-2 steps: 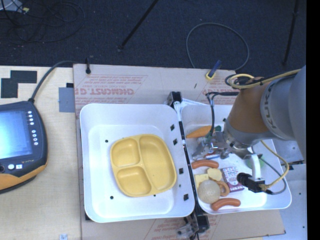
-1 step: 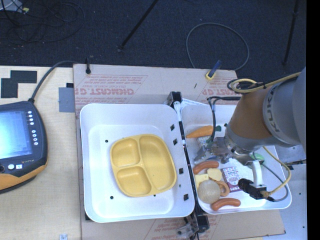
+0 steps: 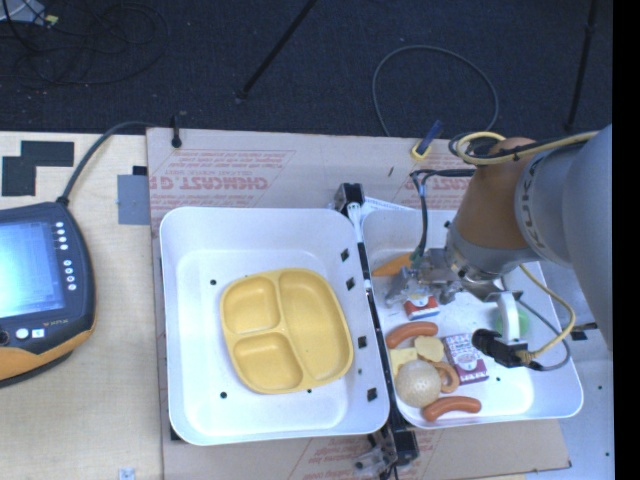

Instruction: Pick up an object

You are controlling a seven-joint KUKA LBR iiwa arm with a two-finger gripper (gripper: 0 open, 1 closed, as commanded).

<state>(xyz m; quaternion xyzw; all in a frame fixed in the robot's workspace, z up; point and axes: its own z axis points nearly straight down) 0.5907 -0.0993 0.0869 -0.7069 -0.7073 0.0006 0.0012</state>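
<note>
Dark carpet with loose black cables fills the background above a cardboard-topped bench (image 3: 250,168) printed with red lettering. At the far left sits a teach pendant (image 3: 35,283), its screen lit pale blue, its casing orange along the lower edge. Two shallow white bins lie side by side on the bench. Left bin (image 3: 190,238): one yellow plate (image 3: 287,328) with three compartments, lying flat near the middle. Right bin (image 3: 555,388): a cluster of small toy food items — a reddish sausage (image 3: 412,333) just beside a pale yellow piece (image 3: 430,349), a round beige ball (image 3: 418,381) below them, a second sausage (image 3: 451,406) near the bin's front wall, a small purple-and-white packet (image 3: 466,356), an orange piece (image 3: 392,265) near the dividing wall, and a green-and-white item (image 3: 511,318) further right. Arm (image 3: 530,203): grey with an orange band, entering from the right and reaching down over the upper part of the right bin. Gripper (image 3: 420,290): low over the bin floor, just above the upper sausage, with a small red-and-white item at its tips; whether it is open or closed cannot be made out, nor whether anything is grasped.
</note>
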